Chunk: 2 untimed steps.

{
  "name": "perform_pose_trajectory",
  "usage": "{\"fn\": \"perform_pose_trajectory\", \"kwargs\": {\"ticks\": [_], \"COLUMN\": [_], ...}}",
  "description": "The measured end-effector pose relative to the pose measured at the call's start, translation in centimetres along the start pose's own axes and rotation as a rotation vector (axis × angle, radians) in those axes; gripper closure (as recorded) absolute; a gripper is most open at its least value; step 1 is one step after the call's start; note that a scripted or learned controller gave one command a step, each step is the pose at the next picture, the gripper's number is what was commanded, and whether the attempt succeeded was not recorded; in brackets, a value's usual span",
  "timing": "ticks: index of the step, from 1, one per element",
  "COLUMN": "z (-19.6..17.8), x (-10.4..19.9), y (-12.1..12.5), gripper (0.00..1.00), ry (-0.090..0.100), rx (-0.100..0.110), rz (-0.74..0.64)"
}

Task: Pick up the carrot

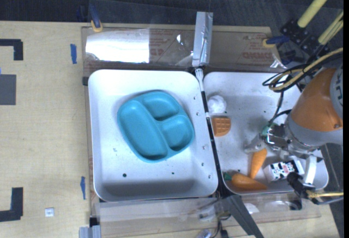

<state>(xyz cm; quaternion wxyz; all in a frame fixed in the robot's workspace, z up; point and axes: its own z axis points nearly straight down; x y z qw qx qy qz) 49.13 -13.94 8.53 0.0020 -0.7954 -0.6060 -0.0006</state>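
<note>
The gripper (274,141) hangs low over the right bin (240,90), probably because the carrot (248,181) lies just below-left of it at the bin's front wall; whether it is clenched or released I cannot tell. The carrot is orange and tapered, with a green end pointing away from the gripper, and a second orange piece (257,162) stands between them. Farther left, the blue plate (155,125) plays no part.
</note>
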Motion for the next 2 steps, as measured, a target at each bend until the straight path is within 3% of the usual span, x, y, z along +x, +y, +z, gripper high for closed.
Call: {"fn": "perform_pose_trajectory", "kwargs": {"ticks": [1,2], "z": [-0.8,-10.8], "x": [-0.1,10.0], "y": [0.3,-3.1], "gripper": [1.0,1.0], "ry": [-0.001,-0.004], "rx": [-0.004,0.002], "rz": [0.002,0.133]}}
